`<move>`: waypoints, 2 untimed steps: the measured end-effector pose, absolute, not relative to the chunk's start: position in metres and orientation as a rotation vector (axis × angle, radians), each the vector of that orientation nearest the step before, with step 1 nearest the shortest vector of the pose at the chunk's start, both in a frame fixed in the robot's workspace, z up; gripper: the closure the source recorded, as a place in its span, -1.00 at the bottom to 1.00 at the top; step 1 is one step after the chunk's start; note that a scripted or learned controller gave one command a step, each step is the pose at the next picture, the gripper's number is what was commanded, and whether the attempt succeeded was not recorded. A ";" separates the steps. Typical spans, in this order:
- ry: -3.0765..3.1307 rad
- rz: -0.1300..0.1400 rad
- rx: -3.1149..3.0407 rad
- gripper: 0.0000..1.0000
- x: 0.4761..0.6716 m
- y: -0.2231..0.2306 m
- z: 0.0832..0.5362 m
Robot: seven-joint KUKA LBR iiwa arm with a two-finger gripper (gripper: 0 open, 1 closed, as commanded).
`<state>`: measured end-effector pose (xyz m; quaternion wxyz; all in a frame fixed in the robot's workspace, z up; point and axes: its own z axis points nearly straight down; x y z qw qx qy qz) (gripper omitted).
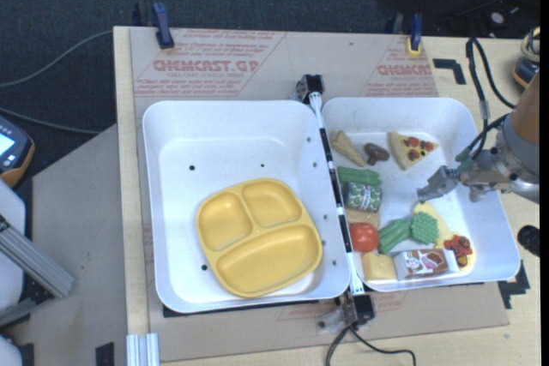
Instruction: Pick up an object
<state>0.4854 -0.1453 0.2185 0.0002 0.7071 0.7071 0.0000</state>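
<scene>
Camera view: tool (434, 184) hovers over right bin (489, 266); finger state unclear.

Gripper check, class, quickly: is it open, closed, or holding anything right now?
Gripper: cannot be told whether open or closed; it sits low over the right bin, just above the green toy food, with nothing seen in its grasp.

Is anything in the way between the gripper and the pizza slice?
Nothing visible is. The gripper hangs over bare bin floor in the right bin, and the pizza slice lies just beyond it, apart from the other toys.
</scene>
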 end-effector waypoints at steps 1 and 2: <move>2.221 -0.004 2.224 -1.00 0.506 -0.164 0.078; 2.224 0.009 2.208 -1.00 0.625 -0.135 0.086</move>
